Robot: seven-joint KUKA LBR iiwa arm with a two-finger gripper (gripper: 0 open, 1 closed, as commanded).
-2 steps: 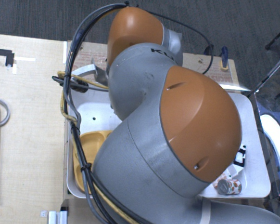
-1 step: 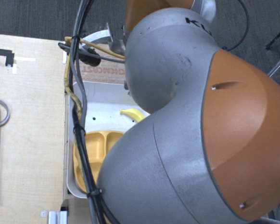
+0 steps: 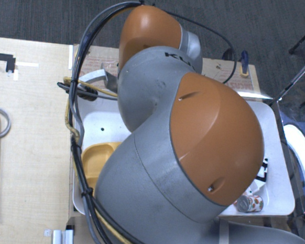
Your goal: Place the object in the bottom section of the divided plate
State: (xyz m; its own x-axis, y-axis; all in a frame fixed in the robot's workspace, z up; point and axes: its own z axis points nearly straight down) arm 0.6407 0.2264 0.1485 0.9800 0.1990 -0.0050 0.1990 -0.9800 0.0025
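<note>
Looming over both shallow white bins [image 3: 97,121], grey-and-orange arm [image 3: 192,148] hides most contents; yellow divided plastic plate [image 3: 96,159] partly visible; pincer state cannot be told.

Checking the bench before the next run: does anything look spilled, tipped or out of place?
Nothing looks spilled or damaged. The arm covers most of both bins, so little can be checked. A yellow plate sits in the left bin, and a small can lies tipped in the right bin.

The arm [image 3: 192,148] looms over a yellow plate [image 3: 98,159].
</note>
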